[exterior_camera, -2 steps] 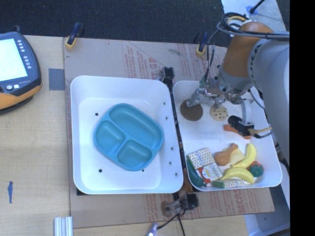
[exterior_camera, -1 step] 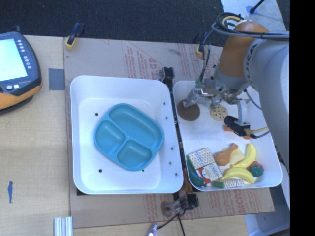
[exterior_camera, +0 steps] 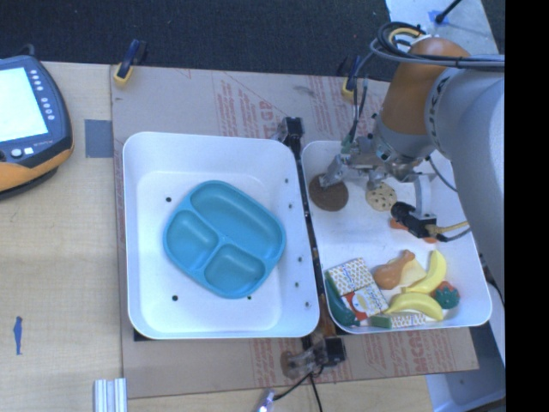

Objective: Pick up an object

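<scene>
I had the tool low in the far end of the right bin, its fingers spread and holding nothing, straddling bare floor between the brown disc and the speckled cookie, so I judged it needed recentring over one.

You are viewing an evenly, brightly lit scene. The left bin nears overexposure along its rim. Short, soft shadows fall beneath the blue tray. Fine detail is slightly soft throughout, most noticeably on the piled items.
</scene>
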You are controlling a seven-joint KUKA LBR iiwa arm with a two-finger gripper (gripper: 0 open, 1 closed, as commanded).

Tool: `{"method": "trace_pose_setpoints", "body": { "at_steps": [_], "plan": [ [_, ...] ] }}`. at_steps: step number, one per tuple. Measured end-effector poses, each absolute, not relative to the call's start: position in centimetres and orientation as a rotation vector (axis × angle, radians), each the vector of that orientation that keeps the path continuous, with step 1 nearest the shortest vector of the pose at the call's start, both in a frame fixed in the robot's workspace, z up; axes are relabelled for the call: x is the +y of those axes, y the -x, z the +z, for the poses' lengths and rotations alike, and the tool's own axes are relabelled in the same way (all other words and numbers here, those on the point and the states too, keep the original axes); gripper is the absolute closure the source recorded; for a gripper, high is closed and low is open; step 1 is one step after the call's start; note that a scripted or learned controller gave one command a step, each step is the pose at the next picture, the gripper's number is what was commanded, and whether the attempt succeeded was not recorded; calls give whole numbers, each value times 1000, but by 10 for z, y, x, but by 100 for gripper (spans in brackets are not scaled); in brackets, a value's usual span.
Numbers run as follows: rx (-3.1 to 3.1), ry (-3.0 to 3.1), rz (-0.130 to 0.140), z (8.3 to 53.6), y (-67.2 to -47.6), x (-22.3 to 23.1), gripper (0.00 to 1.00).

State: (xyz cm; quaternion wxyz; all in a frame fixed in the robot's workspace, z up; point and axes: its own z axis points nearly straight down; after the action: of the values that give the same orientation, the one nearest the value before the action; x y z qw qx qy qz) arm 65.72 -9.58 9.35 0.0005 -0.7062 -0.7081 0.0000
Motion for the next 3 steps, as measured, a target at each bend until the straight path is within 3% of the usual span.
{"method": "trace_pose_setpoints", "body": {
  "at_steps": [1, 2, 3],
  "plan": [
    [-2224, 2220, 1, 94, -643, -94, 0],
    [-2220, 2220, 2, 146, -631, -97, 0],
    [-2227, 2216, 2, 93, -617, -93, 0]
  ]
}}
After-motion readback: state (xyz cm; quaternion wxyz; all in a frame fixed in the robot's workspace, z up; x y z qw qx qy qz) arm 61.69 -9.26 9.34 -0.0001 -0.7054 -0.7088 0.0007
